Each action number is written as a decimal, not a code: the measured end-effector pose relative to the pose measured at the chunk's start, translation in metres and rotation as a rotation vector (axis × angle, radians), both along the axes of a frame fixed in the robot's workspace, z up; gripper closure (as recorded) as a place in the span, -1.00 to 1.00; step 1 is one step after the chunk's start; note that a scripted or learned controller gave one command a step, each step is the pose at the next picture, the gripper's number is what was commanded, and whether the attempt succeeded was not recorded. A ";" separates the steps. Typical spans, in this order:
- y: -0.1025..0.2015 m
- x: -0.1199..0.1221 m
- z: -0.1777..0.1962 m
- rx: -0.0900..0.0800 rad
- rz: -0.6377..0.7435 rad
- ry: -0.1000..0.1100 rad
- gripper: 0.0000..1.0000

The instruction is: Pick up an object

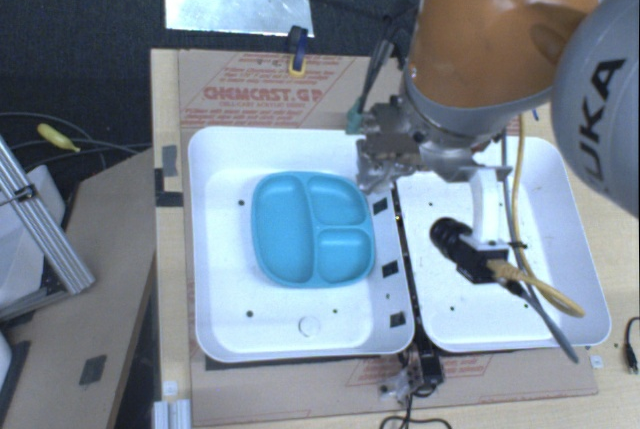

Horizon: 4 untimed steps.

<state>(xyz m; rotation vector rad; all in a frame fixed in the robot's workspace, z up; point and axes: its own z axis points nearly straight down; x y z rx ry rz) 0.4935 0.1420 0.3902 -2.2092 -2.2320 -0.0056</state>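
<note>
- In the camera view, the blue plate (310, 229) is lying flat in the left bin (215, 247). It is sitting just left of the gripper (372, 175) and toward the near edge from it. The plate's far right corner is coming closest to the tool.
- The plate is showing three compartments: one long one on the side away from the gripper and two smaller ones on the side next to it.
- Whether the gripper is touching the plate's corner cannot be told.
- The gripper is hanging over the far right corner of the left bin, right beside the ridge where the two bins are meeting.
- White floor is lying open left of the plate and nearer than it, away from the gripper. The plate's right edge is sitting close to the ridge, with little room there.
- The right bin (570, 247) is stretching out to the gripper's right, under the arm (500, 27).
- Both bins are resting on a cardboard sheet (250, 87) with red print, which is reaching beyond the gripper on the far side.
- The gripper's tip is looking dark and blurred, so how far it is open, and whether it is holding anything, cannot be told.
</note>
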 end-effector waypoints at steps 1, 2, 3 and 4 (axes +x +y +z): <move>-0.005 -0.007 0.071 0.000 -0.006 -0.007 1.00; -0.056 -0.007 0.008 -0.005 -0.014 0.004 1.00; -0.038 -0.007 0.051 -0.001 -0.006 -0.005 1.00; 0.016 -0.008 0.027 -0.002 -0.002 0.002 1.00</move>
